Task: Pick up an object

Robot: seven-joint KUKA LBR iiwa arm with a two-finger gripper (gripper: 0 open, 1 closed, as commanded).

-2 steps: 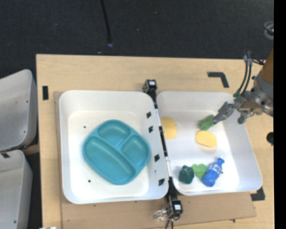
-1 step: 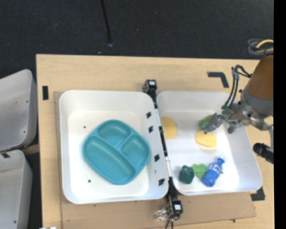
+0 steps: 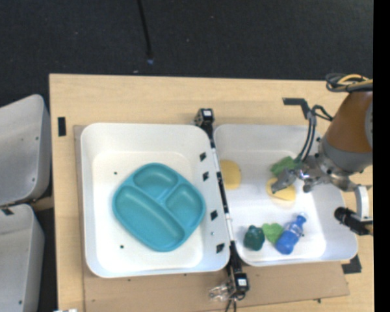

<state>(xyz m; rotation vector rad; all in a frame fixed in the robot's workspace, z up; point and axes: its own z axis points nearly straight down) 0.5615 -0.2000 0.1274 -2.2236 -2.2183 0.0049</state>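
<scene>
A: Anything unreadable?
B: gripper [image 3: 287,179] fingers blur into a green object [image 3: 284,166] and a yellow piece [image 3: 283,191], can't tell contact or grip. Arm [image 3: 351,132] cut off at right edge.
A: Front items?
B: Small green lump [image 3: 271,231] half hidden behind blue bottle [image 3: 289,234]; shape unclear. Right bin [image 3: 247,255] far corner covered by arm.

Teal divided plate [image 3: 158,205] in left bin [image 3: 91,174]

You see a wooden bench [image 3: 149,99] on dark carpet [image 3: 182,25], with grey panels [image 3: 13,148] at its left
</scene>
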